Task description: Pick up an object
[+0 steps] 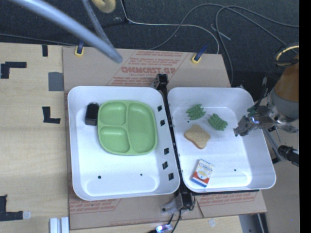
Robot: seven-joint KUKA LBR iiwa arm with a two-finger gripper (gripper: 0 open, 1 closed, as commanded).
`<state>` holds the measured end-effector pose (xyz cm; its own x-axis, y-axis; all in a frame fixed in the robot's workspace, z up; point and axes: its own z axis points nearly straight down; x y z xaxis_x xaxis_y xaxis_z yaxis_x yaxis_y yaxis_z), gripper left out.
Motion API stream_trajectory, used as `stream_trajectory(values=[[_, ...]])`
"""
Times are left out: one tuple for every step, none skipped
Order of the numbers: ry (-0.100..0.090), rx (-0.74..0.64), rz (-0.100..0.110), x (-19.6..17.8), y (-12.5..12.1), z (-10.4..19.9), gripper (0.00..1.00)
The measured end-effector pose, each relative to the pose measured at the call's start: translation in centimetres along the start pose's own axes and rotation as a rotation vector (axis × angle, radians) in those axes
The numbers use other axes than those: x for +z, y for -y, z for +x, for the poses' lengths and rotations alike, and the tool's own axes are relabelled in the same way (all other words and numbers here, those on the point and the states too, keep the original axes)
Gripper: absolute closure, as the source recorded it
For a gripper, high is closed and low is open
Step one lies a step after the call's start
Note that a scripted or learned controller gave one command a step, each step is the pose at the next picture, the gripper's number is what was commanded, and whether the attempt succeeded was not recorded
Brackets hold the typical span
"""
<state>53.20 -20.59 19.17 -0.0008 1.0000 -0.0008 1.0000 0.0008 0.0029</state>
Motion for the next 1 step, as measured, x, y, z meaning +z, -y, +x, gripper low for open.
stream_trajectory(values=[[0.000, -0.001, 0.000, -4.43, 0.46, 0.21, 1.00]])
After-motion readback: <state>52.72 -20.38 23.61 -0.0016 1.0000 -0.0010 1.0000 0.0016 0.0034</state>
